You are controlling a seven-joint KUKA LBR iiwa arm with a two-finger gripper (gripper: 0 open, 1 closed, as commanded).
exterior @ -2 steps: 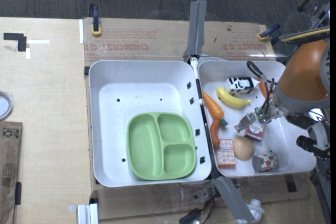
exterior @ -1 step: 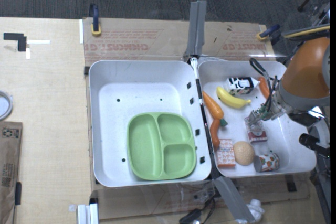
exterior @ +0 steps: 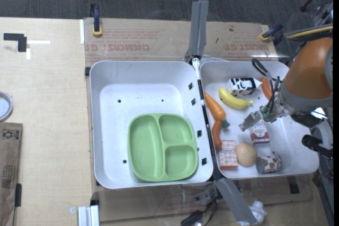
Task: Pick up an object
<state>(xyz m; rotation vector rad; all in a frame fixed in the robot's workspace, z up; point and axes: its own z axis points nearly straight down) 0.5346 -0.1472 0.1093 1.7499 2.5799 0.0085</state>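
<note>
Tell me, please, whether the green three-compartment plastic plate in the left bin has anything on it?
Empty: the green three-compartment plastic plate shows bare green in all three sections, lying flat in the left white bin.

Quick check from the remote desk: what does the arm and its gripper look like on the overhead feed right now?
The arm comes in from the right of the view: a bulky rounded orange section above a grey wrist collar. Below it, the gripper is a slim metallic grey assembly with small dark parts. Thin dark cables loop beside the wrist. No readable markings show on it.
</note>
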